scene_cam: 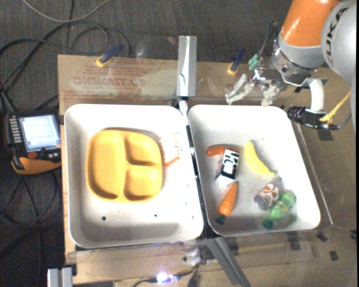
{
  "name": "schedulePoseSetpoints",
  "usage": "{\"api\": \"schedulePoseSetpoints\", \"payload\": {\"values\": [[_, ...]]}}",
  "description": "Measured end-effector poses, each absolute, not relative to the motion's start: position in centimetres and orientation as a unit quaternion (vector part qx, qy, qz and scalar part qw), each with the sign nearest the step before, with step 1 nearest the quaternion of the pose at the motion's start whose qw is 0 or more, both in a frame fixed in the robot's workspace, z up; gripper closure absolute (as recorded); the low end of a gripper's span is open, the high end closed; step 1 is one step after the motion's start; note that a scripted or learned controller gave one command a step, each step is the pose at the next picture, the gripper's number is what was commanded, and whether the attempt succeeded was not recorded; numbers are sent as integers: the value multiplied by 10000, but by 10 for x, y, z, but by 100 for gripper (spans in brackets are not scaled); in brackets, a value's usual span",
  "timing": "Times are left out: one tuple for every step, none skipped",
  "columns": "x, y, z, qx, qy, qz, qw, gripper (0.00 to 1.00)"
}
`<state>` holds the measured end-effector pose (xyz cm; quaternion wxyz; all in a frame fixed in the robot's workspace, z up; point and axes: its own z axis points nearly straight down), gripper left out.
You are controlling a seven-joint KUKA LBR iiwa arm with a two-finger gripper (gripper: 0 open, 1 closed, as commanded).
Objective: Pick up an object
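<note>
White right bin (299, 160) is carrying all the loose pickables: banana (257, 159) near the middle, a black-and-white box (228, 164) just left of it touching a sausage (217, 150), carrot (228, 199) below, and a can (267, 196) plus green bottle (280, 207) crowding the near right corner. Left bin (78, 178) is holding a yellow tray (125, 164). End effector (253, 91) is hovering above the right bin's far rim, fingers spread, gripping nothing. Step in hand looks like the approach, with nothing grasped yet. Banana is probably the best target: it is lying apart from its neighbours with clear space on both long sides. Doing it well likely means lining the fingers across its narrow width, descending straight over its middle, and closing only once low enough. Can and bottle are touching, so going there is risking a nudge or double contact.
</note>
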<state>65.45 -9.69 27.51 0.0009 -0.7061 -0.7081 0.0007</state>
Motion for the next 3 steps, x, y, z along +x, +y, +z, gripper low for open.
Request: {"api": "schedulePoseSetpoints", "payload": {"values": [[616, -105, 109, -6730, -7396, -4, 7, 0], [560, -113, 91, -7481, -6636, -56, -51, 0], [559, -115, 100, -7489, -6627, -48, -53, 100]]}}
